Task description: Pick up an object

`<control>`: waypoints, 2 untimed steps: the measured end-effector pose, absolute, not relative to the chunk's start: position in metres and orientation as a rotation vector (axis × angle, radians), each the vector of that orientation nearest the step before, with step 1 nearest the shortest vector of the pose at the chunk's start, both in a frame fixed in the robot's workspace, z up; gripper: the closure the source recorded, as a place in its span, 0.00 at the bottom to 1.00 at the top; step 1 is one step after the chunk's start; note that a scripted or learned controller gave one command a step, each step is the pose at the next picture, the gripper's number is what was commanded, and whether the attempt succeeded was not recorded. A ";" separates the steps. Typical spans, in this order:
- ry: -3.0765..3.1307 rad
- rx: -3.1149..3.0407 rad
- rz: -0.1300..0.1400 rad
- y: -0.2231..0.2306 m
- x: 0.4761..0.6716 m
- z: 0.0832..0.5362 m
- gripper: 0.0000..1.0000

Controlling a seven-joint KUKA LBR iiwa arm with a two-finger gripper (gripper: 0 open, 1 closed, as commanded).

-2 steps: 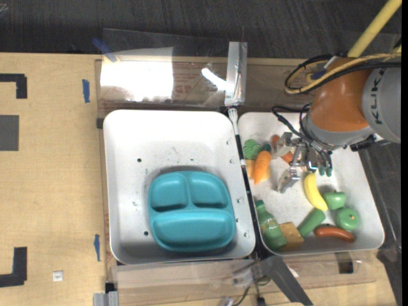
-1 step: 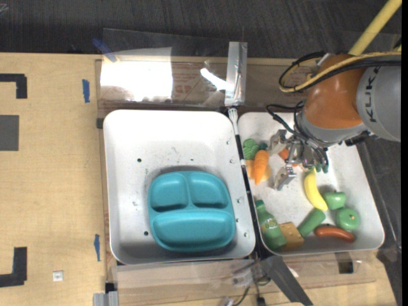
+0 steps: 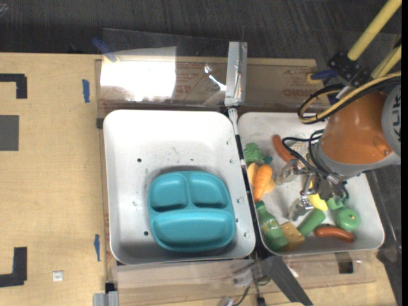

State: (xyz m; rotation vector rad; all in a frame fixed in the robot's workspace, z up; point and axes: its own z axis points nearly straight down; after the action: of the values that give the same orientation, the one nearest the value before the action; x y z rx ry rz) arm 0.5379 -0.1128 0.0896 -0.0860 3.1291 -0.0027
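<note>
Metal hand [image 3: 310, 195] low among toy food [image 3: 299, 225] in the right bin [image 3: 376, 234].

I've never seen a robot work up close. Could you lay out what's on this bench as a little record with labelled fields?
left bin: holds a teal divided plate
right bin: holds toy food, including a carrot, a green apple and a red sausage
arm: reaches in from the right, over the right bin
gripper: low among the toy food; grasp cannot be judged
</note>
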 end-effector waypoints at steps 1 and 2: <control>3.118 0.293 0.000 -0.135 0.624 0.102 0.00; 3.105 0.403 0.001 -0.159 0.582 0.089 0.00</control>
State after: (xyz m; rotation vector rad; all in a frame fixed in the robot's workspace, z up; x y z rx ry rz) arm 0.5817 -0.1589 0.0886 0.4026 3.1054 0.0011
